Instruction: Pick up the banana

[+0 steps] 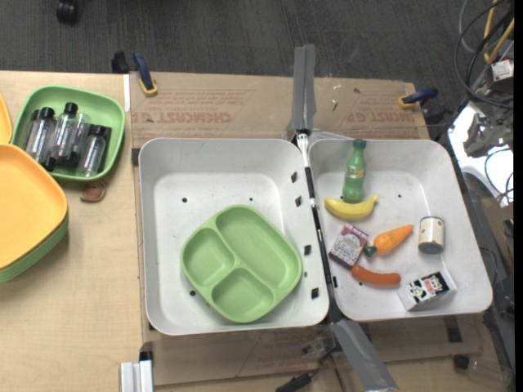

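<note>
Open room lies left of the banana [351, 207]; the green bottle [354, 170] crowds its far side.

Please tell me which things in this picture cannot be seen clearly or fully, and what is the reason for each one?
- Banana: its middle top meets the base of the green bottle; touching or only overlapping is unclear.
- Small pink carton, black-and-white carton and can: print too small to read.
- Orange plates: cut off by the left edge.
- Vials in the green tray: contents too small to tell.
</note>
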### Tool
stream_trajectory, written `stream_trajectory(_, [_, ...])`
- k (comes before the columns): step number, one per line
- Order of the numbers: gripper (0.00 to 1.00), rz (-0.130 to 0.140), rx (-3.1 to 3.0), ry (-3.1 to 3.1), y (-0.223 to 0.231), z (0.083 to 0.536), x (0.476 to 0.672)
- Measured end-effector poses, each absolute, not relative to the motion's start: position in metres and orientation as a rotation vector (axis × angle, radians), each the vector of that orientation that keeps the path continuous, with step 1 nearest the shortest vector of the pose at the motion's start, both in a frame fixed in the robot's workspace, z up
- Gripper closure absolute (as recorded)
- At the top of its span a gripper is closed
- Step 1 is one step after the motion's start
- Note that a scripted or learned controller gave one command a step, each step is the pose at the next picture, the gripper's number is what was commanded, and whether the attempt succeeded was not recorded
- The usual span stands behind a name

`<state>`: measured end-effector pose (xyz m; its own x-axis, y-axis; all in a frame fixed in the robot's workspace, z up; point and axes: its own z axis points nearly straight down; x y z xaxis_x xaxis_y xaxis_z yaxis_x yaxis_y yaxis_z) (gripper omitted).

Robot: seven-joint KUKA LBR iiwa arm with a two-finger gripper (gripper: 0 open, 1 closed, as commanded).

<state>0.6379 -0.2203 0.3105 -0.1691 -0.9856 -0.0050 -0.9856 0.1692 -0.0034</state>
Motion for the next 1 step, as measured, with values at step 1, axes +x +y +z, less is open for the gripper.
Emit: stream_trajectory(1, [1.0, 0.002, -1.925, 2.477, -0.2209, 0.3292, 0.5629])
